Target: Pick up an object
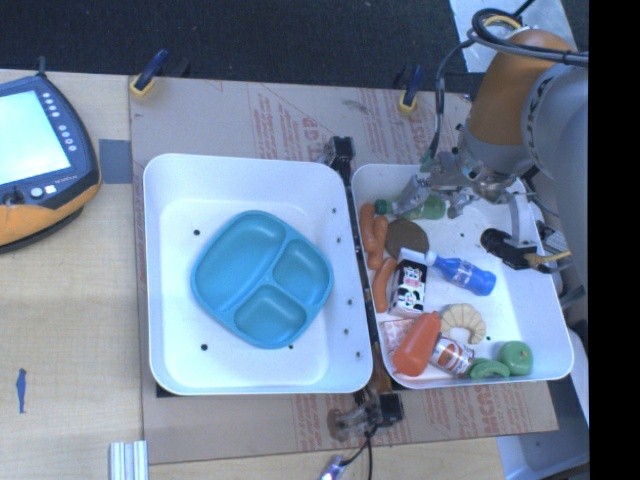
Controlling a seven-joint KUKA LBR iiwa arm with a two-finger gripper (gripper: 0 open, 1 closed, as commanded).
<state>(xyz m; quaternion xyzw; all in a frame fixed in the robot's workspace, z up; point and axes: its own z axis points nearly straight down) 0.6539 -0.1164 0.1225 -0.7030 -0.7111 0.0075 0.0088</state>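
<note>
from the camera above the bench, two white bins sit side by side. the left bin [170, 268] has a blue plate [262, 278] lying flat in it, with three little sections. the right bin [530, 308] has many small things in it. along its left wall lie orange carrots [373, 233]. next to them is a brown round thing [406, 236], and just below that a small black and white carton [409, 284]. a blue bottle [466, 274] lies on its side near the middle. lower down there is an orange-red bottle [415, 344], a tan croissant [464, 320] (it looks like toy food), a small red can [453, 356] and green pieces [503, 361] in the bottom right corner.

the grey and orange arm [515, 88] comes in from the right. its gripper [432, 196] is low at the top of the right bin, right by a small green thing [432, 208]. i cannot tell how the gripper is set, or if it has the green thing.

a screen with an orange case [40, 158] lies on the bench at the left.
</note>
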